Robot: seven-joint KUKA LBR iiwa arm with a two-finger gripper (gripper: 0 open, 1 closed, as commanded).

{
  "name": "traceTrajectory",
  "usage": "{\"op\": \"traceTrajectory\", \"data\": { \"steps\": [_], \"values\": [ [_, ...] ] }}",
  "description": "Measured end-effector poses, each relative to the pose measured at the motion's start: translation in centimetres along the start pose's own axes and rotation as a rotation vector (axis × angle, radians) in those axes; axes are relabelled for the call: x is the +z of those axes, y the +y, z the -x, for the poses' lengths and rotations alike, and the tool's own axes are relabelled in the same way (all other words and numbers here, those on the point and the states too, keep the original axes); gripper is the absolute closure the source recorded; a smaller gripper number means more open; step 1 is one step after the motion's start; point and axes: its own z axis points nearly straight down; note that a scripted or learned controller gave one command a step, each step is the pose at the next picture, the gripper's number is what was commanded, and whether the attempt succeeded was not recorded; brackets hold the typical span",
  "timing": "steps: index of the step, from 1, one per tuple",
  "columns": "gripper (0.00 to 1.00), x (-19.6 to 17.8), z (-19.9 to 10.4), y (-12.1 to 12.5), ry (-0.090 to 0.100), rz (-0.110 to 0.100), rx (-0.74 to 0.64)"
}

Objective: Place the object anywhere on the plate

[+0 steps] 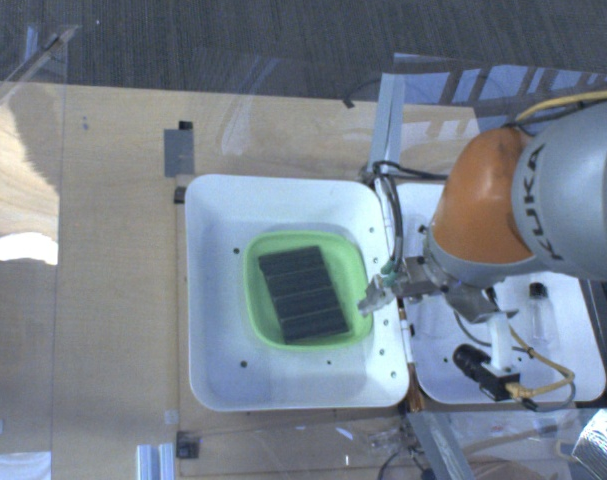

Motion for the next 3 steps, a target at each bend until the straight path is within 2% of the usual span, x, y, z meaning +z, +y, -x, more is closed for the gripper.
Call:
{"op": "traceTrajectory", "data": {
  "steps": [1,2,3],
  "values": [
    [0.0,0.0,-7.4,2.3,0.0,0.001,-0.042],
    [0.0,0.0,-0.8,10.8,-0.001,0.002,-0.153],
    [0.0,-0.8,2.0,7.9,-0.001,0.002,-0.165]
  ]
}}
